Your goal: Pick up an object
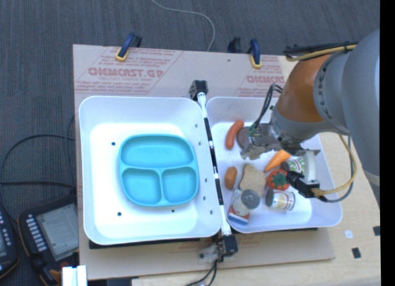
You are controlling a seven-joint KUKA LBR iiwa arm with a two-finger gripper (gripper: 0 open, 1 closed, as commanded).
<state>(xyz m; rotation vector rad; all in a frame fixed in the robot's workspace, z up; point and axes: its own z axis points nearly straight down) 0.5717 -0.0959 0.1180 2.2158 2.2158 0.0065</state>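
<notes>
Lying just left of gripper (254,146): sausage (234,134).

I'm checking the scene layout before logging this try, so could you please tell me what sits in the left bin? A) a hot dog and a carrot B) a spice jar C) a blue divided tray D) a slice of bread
C: the blue divided tray lies alone in the left bin; the food items sit in the right bin.

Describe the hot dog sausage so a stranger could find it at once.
Look in the right white bin, beside the divider between the bins. Near its far end lies the sausage, left of the hand. It is long and reddish-orange, unlike the short brown piece nearer the camera.
</notes>
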